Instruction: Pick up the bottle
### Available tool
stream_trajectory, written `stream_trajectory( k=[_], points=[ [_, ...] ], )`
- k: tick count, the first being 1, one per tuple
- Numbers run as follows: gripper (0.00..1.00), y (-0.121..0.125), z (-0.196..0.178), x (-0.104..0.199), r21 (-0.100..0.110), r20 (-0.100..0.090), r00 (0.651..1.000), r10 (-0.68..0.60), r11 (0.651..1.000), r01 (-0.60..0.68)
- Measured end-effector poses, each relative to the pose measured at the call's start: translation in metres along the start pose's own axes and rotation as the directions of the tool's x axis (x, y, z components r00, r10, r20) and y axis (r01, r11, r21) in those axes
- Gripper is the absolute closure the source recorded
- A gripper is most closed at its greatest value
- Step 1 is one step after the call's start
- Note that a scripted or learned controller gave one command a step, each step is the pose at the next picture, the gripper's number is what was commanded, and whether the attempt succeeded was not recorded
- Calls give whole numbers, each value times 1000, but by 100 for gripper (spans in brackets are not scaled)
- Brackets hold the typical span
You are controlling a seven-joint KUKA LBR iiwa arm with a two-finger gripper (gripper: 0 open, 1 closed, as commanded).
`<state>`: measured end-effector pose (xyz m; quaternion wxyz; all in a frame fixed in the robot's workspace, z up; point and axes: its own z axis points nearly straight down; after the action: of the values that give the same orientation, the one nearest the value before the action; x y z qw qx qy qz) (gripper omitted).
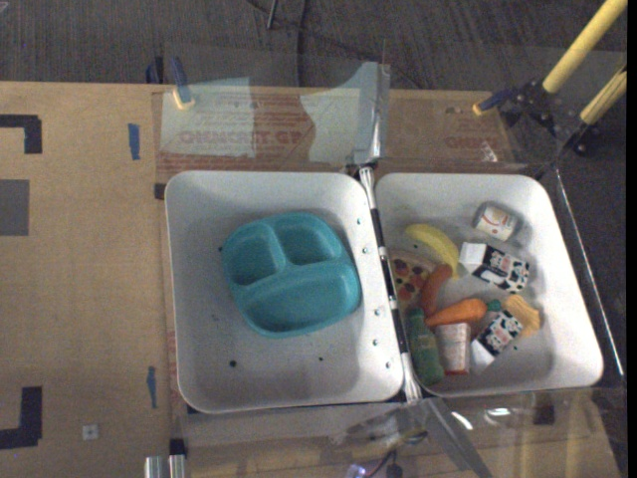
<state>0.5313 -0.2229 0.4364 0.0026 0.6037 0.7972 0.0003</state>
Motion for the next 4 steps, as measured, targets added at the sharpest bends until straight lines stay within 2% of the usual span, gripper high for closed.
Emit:
stream_trajectory(
  k=[1, 2, 3, 4],
  points=[
    [100, -44, 82, 12, 2, -2, 995, 100, 995, -100],
    [100, -38, 1, 51, 1, -1, 989, 147, 989, -147],
    [100, -50, 83, 13, 2, -1, 995, 99, 995, -99],
    [100, -49, 72, 12, -3, 2, 995, 98, 995, -98]
  ],
)
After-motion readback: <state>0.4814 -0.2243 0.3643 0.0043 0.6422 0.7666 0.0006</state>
